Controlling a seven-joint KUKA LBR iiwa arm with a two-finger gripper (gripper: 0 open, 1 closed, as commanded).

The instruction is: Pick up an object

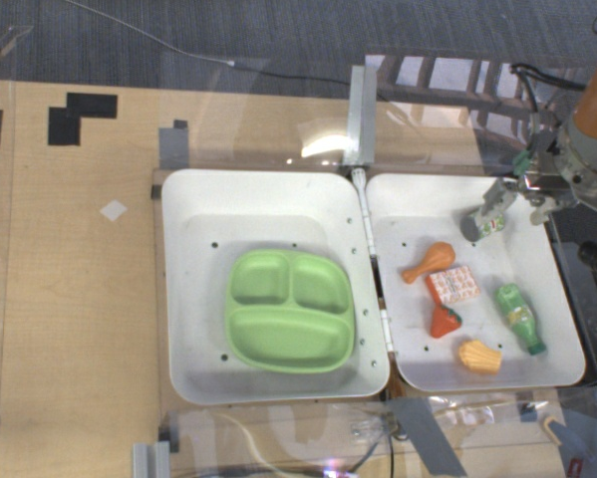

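1. Overhead, I logged the gripper [493, 213] near the right bin's [567, 366] back edge, its fingers clamped on a small green-labelled can [485, 225].
2. I noted open floor between it and the drumstick [428, 262].
3. I recorded the green tray [290, 310] filling the left bin [188, 366].

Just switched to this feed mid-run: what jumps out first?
The big green divided plate lying in the left bin catches the eye first. Next is the cluster of toy food in the right bin: an orange drumstick, a green bottle and a yellow piece near the front. The gripper hangs over that bin's back right area.
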